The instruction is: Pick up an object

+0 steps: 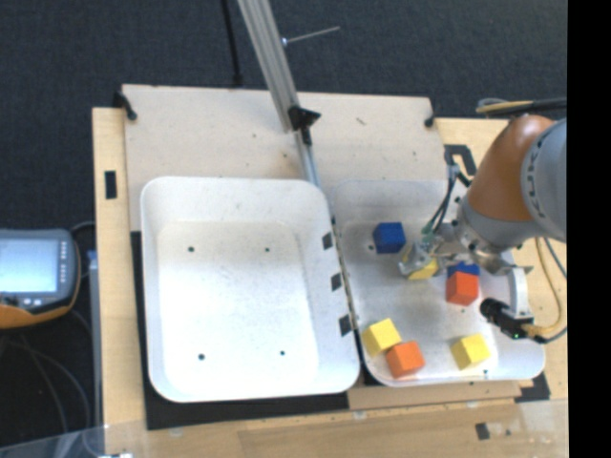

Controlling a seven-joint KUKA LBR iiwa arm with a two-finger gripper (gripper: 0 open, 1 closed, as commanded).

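Yellow block (423, 270) lies in the right bin (368, 208), touching the gripper (420, 256); finger state cannot be told. Red block (462, 287) just beside risks being knocked, spoiling the grasp.

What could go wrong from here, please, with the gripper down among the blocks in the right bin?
1. The gripper sits over a small yellow piece close to the red block; it may knock the red block aside.
2. The blue block lies just left and could be nudged too.
3. Any grasp on the yellow piece looks uncertain.
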